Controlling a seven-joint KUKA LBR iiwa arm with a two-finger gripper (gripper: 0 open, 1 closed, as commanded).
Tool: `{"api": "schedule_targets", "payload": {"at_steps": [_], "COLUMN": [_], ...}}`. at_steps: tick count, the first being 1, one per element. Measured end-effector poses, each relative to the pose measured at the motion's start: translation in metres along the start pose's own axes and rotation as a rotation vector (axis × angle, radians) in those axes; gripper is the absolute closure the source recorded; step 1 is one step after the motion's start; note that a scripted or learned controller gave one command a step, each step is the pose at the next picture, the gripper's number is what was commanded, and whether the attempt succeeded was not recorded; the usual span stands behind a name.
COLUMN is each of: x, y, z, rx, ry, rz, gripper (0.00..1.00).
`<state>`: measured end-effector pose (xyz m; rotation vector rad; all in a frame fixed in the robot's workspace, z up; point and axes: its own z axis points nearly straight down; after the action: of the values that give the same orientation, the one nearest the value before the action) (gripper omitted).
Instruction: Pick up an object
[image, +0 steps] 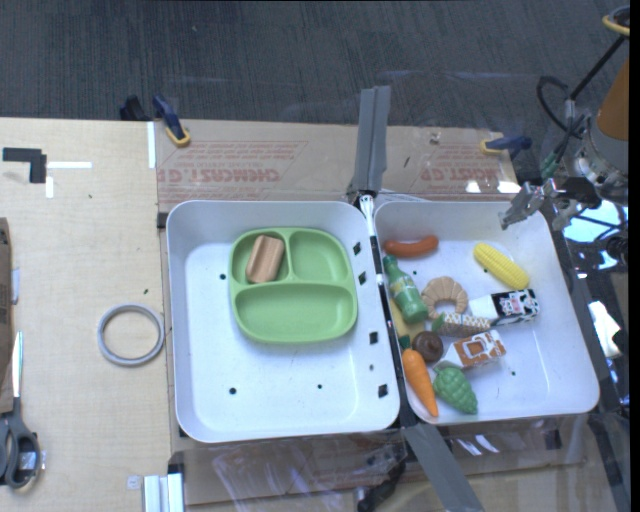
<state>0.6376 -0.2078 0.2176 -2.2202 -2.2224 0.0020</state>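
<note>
Toys lie heaped in the right bin (560, 390), presumably as a jumble for the hand to choose from: a corn cob (500, 265) at about two o'clock, a hot dog (411, 245) at eleven, a green bottle (404, 288) along the nine o'clock wall, and a carrot (421, 381) beside a green leafy piece (456, 389) at six, all still resting on the bin floor. The left bin (200, 400) carries a green divided plate (296, 284) with a brown bread-like piece (265, 258) in its upper-left compartment. Off the right bin's one o'clock corner, the hand (535, 200) hovers above the rim, apart from every toy; it is small and tangled in cables, so I cannot tell whether it is spread or pressed together, and the arm above it is cut off by the frame.
</note>
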Motion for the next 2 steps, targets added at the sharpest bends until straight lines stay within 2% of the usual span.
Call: {"api": "schedule_targets", "payload": {"at_steps": [1, 2], "x": [0.0057, 0.0019], "y": [0.0146, 0.0225], "z": [0.1252, 0.124], "rx": [-0.002, -0.001], "ry": [-0.001, 0.001], "rz": [-0.003, -0.079], "gripper": [0.0, 0.0]}}
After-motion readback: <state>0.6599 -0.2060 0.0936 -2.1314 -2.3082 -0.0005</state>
